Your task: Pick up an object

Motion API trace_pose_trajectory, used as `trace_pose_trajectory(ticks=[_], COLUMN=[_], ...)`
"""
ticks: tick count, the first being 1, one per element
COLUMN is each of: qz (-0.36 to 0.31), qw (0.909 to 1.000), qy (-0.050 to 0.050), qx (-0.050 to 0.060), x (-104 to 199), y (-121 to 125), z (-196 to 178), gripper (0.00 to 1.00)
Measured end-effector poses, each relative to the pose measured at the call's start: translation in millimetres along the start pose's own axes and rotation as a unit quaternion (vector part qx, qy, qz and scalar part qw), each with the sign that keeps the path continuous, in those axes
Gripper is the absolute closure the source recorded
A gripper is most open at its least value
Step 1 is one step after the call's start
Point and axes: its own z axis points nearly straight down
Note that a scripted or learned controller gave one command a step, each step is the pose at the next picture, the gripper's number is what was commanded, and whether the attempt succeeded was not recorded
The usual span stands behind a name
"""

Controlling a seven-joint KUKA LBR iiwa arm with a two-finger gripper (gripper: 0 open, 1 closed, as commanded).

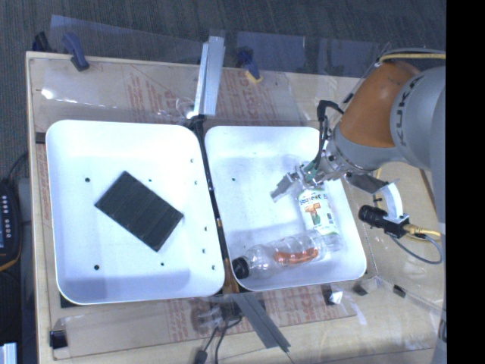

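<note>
My gripper (297, 180) hangs over the right bin (250, 146), right of its middle, at the end of the grey arm with the orange band. Just below it lies a small white bottle (318, 212) with a green and orange label, close to the bin's right wall; its upper end sits right under the gripper. A clear plastic bottle (292, 253) with a black cap lies on its side along the bin's front wall, cap to the left. In the left bin (76, 139) a flat black rectangular pad (139, 210) lies at a slant near the middle.
A metal bar (209, 74) stands behind the seam between the two bins. Blue clamps (76, 51) hold the board at the back. The arm's wrist overhangs the right bin's right rim.
</note>
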Motion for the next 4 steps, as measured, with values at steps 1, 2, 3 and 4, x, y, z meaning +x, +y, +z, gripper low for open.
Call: trace_pose_trajectory(ticks=[1,2,3,4], qz=[0.009,0.000,0.000,0.004], qw=[1.0000,1.0000,1.0000,1.0000], qy=[0.001,0.000,0.000,0.000], qx=[0.002,0.000,0.000,0.001], x=[-1.9,-0.4,-0.3,-6.3], y=[6.6,-2.5,-2.5,14.7], z=[36.0,-9.7,-9.5,13.2], gripper=[0.00,0.00,0.00,0.00])
